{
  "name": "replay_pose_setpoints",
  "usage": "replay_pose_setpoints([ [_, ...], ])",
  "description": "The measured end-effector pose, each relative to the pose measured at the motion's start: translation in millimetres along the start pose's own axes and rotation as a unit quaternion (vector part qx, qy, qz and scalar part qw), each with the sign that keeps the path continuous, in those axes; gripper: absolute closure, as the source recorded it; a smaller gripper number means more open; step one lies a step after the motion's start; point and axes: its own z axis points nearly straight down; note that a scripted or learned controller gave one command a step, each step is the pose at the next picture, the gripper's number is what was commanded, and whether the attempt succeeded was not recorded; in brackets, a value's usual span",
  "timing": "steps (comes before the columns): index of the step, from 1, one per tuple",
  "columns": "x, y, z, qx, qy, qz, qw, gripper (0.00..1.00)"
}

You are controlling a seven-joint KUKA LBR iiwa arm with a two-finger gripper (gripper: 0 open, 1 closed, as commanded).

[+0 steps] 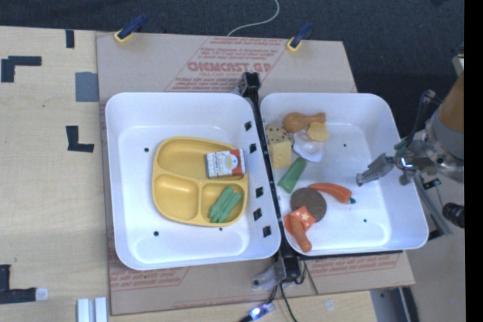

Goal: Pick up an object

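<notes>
The arm enters from the right edge of the view, its orange band (453,105) showing just above the wrist. The wrist (430,158) sits over the right rim of the right bin (392,113), and the claw (371,173) points leftward and slightly down over that bin's right side. Its grey tip hangs above the bin floor with nothing visibly between the fingers.

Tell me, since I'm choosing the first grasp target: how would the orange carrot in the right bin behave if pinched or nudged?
The carrot looks like a rigid, probably light toy, so it should not flop. Its rounded, tapering body might roll or swivel when nudged. It lies apart from the brown disc, with bare bin floor toward the gripper, so access looks fair.
</notes>
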Motion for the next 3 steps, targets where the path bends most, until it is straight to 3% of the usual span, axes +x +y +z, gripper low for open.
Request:
replay_pose_setpoints([
  [2,2,0,90,0.0,0.0,0.0,1.0,0.0],
  [3,2,1,111,-0.002,-0.001,0.0,1.0,0.0],
])
